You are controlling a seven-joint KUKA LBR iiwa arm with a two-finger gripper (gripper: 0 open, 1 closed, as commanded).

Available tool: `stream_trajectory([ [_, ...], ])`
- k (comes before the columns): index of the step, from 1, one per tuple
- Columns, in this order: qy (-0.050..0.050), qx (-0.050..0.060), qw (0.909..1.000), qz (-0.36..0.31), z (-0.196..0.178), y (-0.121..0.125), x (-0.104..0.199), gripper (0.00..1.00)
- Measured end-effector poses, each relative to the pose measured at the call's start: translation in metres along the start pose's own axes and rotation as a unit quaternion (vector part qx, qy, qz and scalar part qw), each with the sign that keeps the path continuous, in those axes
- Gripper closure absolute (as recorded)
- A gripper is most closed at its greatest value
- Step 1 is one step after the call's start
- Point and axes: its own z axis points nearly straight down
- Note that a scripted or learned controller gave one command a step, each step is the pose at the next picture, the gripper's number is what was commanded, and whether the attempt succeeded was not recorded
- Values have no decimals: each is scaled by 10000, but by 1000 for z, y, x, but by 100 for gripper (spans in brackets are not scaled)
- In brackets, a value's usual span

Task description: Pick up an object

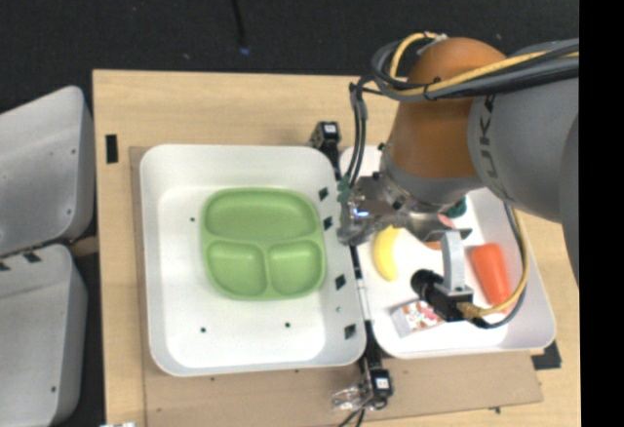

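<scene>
A green three-compartment plastic plate lies mid left white bin. In the right white bin the claw hangs beside a yellow plastic banana, the likely target; whether it is clenched or released I cannot tell. An off-centre descent might shove the banana aside. The white card's red print is unreadable; an orange plastic carrot lies rightmost.

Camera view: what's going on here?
The grey and orange arm reaches in from the right and hangs low over the right bin. Loose in that bin lie a yellow piece, an orange piece and a small printed packet. A green divided plate sits in the left bin, away from the arm. From this angle I cannot tell whether anything has been grasped.
</scene>
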Motion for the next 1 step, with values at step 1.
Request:
stream_trajectory([
  [1,-3,8,10000,9,15,2,43,100],
])
